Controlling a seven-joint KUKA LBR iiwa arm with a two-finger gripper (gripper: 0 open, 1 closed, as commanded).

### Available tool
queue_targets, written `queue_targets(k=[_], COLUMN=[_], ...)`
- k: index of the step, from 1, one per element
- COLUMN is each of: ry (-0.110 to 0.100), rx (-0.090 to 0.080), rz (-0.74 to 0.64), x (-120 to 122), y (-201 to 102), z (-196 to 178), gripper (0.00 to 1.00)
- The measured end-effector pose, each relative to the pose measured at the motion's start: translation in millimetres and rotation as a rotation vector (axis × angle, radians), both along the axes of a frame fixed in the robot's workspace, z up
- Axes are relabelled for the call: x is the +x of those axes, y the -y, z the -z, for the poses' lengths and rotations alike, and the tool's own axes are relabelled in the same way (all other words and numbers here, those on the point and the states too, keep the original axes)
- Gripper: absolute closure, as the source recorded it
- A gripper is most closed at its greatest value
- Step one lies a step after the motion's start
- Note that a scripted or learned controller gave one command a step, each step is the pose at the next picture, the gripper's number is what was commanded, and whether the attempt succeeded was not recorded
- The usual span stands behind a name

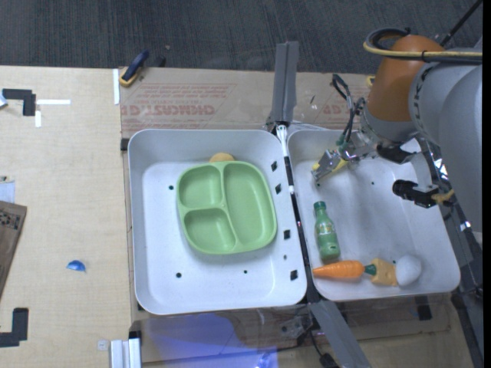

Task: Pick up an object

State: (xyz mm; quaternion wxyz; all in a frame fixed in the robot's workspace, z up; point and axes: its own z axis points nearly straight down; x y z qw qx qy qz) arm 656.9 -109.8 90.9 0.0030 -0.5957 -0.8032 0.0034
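**Over the right bin (430, 236), far left corner: lining up a first grasp**

At the bin's far left corner, just off the wall, hangs the end effector (328, 164). Spread or pressed together: cannot tell at this angle, and no object made out in it. Judged to be at the approach stage, with nothing lifted yet.

Nearest candidate: bottle (327, 231), lying flat along the left wall, cap toward the end effector. Further toward the near rim lies the carrot (339, 270), on its side, its green end touching or just beside a tan-and-white toy (395, 271).

To do it well:

- Settle on one target before descending; the bottle looks the shortest reach.
- Turn the wrist so the closing line crosses the bottle's body, not its length — a round body gripped lengthwise would likely roll out.
- Keep off the left wall on the way down; the bottle sits close to it, so little room on that side.
- Aim at the body rather than the narrow neck.
- Should the wall crowd the grasp, take the carrot mid-length instead, clear of the toy.
- Leave the left bin (153, 205) alone — plate (227, 206) is wide and flat, and the yellow piece (222, 158) is half hidden behind it.
- Lift straight up before swinging away.
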Motion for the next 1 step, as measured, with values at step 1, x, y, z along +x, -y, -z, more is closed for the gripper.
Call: queue_targets(k=[1], ry=[0.006], rx=[0.002], rz=[0.034], x=[-123.2], y=[8.0], z=[0.5], gripper=[0.0])
